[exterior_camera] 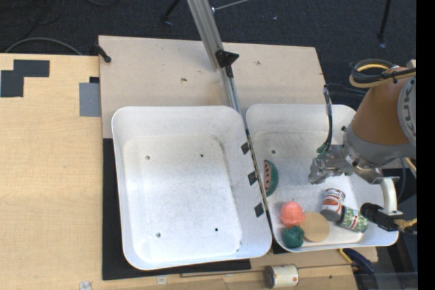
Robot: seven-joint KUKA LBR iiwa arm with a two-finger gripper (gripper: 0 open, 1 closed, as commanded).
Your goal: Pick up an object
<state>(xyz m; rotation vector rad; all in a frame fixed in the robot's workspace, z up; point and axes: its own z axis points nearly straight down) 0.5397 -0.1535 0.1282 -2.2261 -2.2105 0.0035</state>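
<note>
**Objects crowd the near corner of the right bin, claw poised just above them**

Down in the right bin, the objects cluster toward the near edge: a red-and-white can lies beside a green-labelled bottle, with a tan round disc, a pink ball and a dark green ball lying close together to their left. The disc and the green ball sit almost against the bin's near rim, leaving little room on that side. A watermelon-slice toy rests against the left wall of this bin, next to the divider between the two bins.

The claw hangs over the bin floor just above and slightly left of the can, apart from it, with nothing seen between its fingers; whether they stand wide or narrow cannot be told. Open white floor lies beyond the claw toward the far wall.

The left bin offers broad bare floor. A slanted aluminium rail crosses the surface behind both bins.
</note>
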